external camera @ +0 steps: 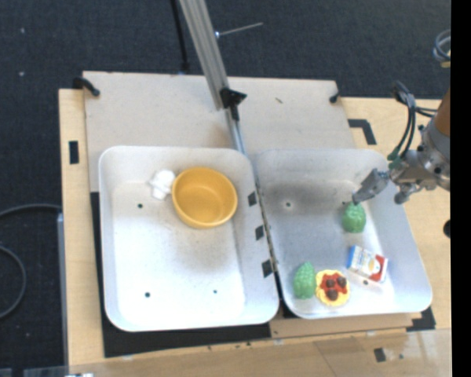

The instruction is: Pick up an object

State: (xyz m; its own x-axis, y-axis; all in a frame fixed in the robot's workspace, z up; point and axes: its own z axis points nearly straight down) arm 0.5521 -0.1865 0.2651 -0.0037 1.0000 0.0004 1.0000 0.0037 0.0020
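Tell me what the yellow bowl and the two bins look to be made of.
Yellow bowl: probably plastic, one even matte yellow with no sharp glints. Left bin and right bin: seemingly thin moulded white plastic with rounded corners and raised rims; grey scuffing dulls their floors. Metal under white paint can't be ruled out.

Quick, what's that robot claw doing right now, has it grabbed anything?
Gripper: open, holding nothing; it hangs just above the green ball in the right bin.
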